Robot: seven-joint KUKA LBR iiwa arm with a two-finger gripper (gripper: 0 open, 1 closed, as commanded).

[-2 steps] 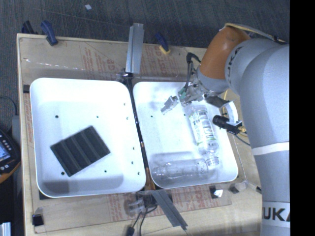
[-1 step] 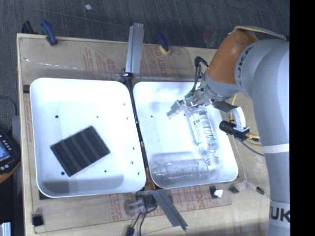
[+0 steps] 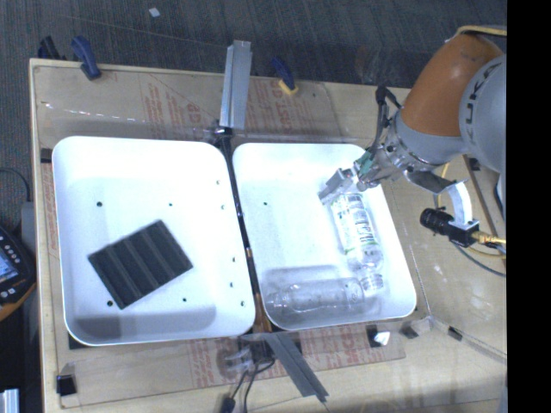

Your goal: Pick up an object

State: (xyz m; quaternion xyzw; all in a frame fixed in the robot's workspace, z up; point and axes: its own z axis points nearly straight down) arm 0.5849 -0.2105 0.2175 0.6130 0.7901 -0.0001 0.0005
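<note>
The pincer (image 3: 344, 181) hangs over the upper right part of the right bin (image 3: 258, 231), right at the top end of a clear plastic bottle (image 3: 357, 231) that lies lengthwise along the bin's right wall. A second clear bottle (image 3: 314, 295) lies crosswise along the near wall, its end just beside the first bottle's lower end. In the left bin (image 3: 77, 179) a dark ridged slab (image 3: 140, 262) lies flat, well apart from the arm.

From this slant I cannot tell whether the pincer is open or closed, nor whether it touches the bottle.

The step in hand looks like a descent onto the nearer bottle. To do it well, the pincer should probably straddle the bottle across its width, somewhat nearer mid-body than the end, since a smooth round bottle can roll or squirt out. Keeping clear of the bin wall matters too.
</note>
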